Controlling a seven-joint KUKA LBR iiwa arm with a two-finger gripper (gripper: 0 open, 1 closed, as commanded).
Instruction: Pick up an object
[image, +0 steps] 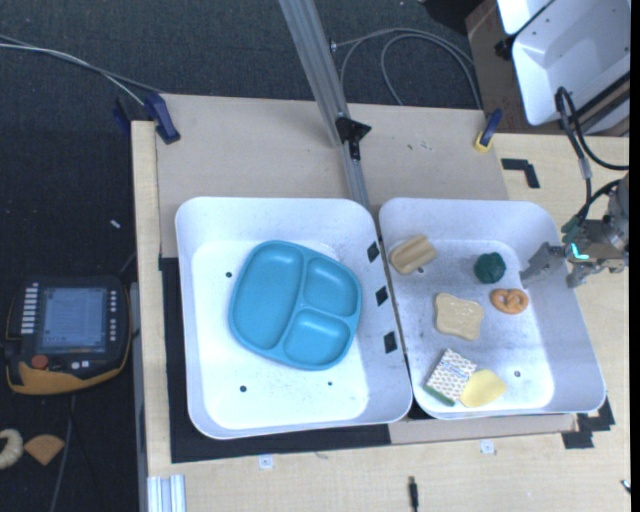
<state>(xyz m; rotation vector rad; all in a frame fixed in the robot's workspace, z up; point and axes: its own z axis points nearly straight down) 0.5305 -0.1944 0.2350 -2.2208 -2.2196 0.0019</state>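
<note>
Fingers (547, 262) of gripper (560, 266) spread open over right bin's (570, 340) right edge, holding nothing; that bin carries six items, one each: roll (411, 254), green ball (489, 267), pretzel (510, 300), toast (458, 316), patterned sponge (450, 375), lemon (482, 388); left bin (215, 400): one blue tray (295, 303).

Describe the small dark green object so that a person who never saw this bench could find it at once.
Of the two white bins, look at the right bin, the one without the blue divided plate. The dark green object lies in its far part, near the right wall, just above the orange pretzel-shaped piece. It is the only dark, rounded thing there; its neighbours are tan, orange or yellow.
</note>
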